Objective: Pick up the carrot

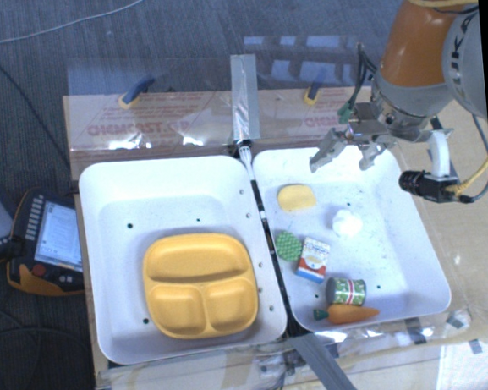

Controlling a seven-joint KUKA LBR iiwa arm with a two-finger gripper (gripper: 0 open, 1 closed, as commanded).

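One carrot [353, 314] well apart from open jaws [344, 156].

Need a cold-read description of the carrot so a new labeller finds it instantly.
Look in the right-hand shallow white bin, along its near wall by the near-left corner. The small orange tapered carrot with a green stub end lies flat there, just below the green-labelled tin can on its side. It is the only orange, pointed item in that bin.

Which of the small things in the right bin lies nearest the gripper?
The pale yellow rounded piece, at the bin's far end just below the gripper; the white ball, carton, can and orange carrot lie farther toward the near wall.
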